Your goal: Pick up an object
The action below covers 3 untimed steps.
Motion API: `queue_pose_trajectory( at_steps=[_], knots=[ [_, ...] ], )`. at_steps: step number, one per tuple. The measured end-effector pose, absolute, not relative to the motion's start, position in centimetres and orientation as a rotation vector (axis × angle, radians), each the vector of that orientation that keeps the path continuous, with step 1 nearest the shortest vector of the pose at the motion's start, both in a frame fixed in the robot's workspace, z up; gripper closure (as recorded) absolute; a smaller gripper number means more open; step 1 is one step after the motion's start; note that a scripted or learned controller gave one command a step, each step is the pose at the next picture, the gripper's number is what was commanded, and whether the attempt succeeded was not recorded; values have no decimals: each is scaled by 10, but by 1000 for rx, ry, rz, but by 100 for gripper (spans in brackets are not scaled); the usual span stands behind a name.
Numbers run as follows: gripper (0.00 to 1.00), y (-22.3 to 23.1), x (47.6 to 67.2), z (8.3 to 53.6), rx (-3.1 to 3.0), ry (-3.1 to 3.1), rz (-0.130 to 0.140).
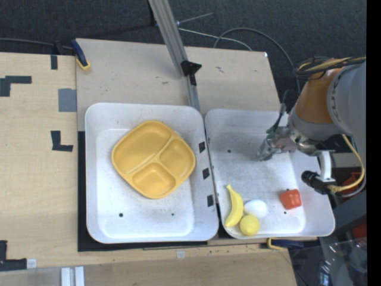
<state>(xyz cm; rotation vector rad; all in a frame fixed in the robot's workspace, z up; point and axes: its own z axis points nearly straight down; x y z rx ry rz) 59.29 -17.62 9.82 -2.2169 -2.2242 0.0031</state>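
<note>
Grey gripper (pixel 266 151) low over right bin (pixel 238 127) floor, jaw state unclear; banana (pixel 234 205), egg (pixel 256 207), lemon (pixel 249 224) near front wall.

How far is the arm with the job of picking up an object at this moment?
Done: nothing looks lifted yet. The banana, white egg, yellow ball and red block all lie on the floor of the right bin. In hand: the tool is low inside that bin, apart from these items. Left: reaching one object, closing on it and raising it.
</note>
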Motion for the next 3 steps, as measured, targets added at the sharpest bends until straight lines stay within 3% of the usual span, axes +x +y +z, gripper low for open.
queue_pose_trajectory(
  at_steps=[3],
  knots=[
    [100,-192,602,267,-2224,-2228,-4]
  ],
)
